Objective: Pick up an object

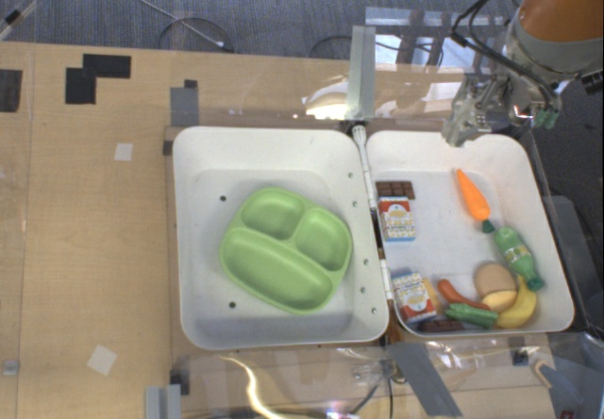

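My gripper hangs above the far edge of the right bin, with nothing between its fingers. An orange carrot lies just below it in the bin. A green bottle lies nearer the right wall. Toward the middle divider sit a brown chocolate bar and a small carton. In the near corner cluster another small carton, a potato, a banana, a red chili and a green vegetable.
The left bin holds a green divided plate in its middle. A metal post stands at the far end of the divider between the bins. Black cables run behind the arm at upper right.
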Controlling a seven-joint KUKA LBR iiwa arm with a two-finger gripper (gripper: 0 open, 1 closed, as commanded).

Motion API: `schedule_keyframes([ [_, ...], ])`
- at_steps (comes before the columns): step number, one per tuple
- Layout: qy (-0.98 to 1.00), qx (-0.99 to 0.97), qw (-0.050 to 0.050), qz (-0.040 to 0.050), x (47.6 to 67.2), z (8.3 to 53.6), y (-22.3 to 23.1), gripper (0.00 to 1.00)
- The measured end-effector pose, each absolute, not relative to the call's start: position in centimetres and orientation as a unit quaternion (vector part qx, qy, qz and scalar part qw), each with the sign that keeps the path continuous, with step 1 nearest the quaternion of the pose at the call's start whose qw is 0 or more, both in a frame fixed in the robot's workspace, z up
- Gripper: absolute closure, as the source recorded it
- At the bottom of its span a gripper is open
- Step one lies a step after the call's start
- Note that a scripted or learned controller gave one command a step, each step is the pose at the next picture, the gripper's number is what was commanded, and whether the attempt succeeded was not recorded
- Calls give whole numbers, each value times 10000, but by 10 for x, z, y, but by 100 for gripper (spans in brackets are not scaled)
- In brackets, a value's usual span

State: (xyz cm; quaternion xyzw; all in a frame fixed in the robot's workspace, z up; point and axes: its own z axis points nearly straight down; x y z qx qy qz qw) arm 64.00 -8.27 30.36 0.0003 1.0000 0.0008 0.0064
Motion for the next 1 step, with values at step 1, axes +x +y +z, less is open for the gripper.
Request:
schedule_keyframes([
  [1, 9986, 529, 58, 33, 625, 323, 35, 100],
])
